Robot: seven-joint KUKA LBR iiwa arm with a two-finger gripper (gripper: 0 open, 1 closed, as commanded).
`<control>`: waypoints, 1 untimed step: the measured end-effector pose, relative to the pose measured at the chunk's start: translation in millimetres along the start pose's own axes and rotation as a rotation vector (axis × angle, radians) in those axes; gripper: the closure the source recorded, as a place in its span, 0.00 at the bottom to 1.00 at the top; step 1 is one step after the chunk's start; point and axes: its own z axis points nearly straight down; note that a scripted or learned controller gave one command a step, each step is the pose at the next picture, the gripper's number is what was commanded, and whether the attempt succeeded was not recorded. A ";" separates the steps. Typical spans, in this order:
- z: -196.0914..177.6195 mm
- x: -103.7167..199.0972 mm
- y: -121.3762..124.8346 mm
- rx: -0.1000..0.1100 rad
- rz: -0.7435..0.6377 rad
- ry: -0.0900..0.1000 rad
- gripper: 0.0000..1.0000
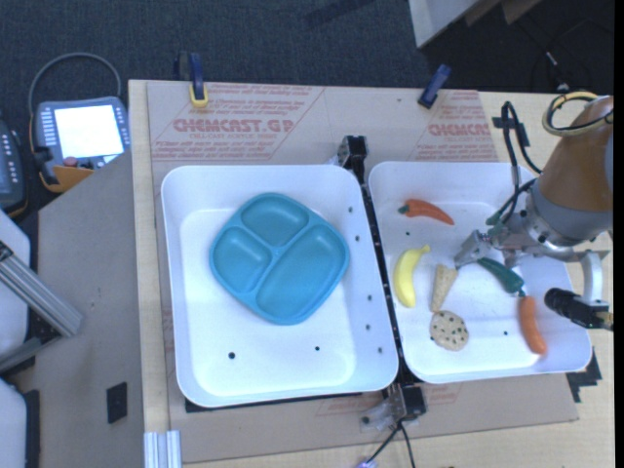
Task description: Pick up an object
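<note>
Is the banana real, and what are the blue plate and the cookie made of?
The banana looks like toy plastic: even yellow, smooth, faint shine. The blue plate seems molded plastic too, one flat color with rounded divided sections. The cookie looks like a plastic or rubber fake, tan with dark specks, though the view is too small to be sure.

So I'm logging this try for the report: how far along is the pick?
Done: the gripper has reached into the right bin, low near the teal object. In hand: nothing visibly sits between its fingers. Left: a grasp and a lift. The banana, cookie, wedge and both carrots lie on the bin floor; the blue plate sits in the left bin.
</note>
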 end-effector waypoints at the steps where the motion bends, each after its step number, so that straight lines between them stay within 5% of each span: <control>1: -13.6 -0.5 1.7 -0.008 0.000 -0.003 1.00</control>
